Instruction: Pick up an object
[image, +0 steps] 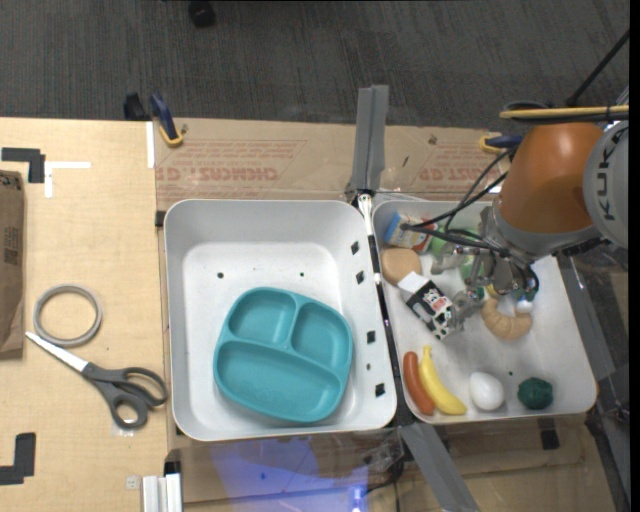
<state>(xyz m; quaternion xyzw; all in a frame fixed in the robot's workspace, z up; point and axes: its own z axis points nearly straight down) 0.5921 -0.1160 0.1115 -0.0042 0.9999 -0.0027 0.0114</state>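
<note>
1. The gripper (478, 292) is hanging low in the right bin (575, 320), in the crowded middle of it; whether its fingers are apart or together I cannot tell, as cables and the wrist are covering them
2. Candidate objects are lying close around it: a croissant (507, 320) just beside it, a black-and-white patterned toy (432, 305) on its other side, and a tan egg-shaped piece (401, 265) nearby
3. The likely trouble is crowding: in closing, it is risking a nudge to the neighbours or a pinch on two at once, and the rounded croissant may be slipping out
4. The banana (440, 380), red sausage (417, 384), white egg (486, 390) and dark green ball (535, 392) are sitting along the near wall, leaving little room for a finger on that side
5. Open floor is lying between the croissant and that row; the left bin (200, 260) is holding a teal divided plate (285, 354)
</note>
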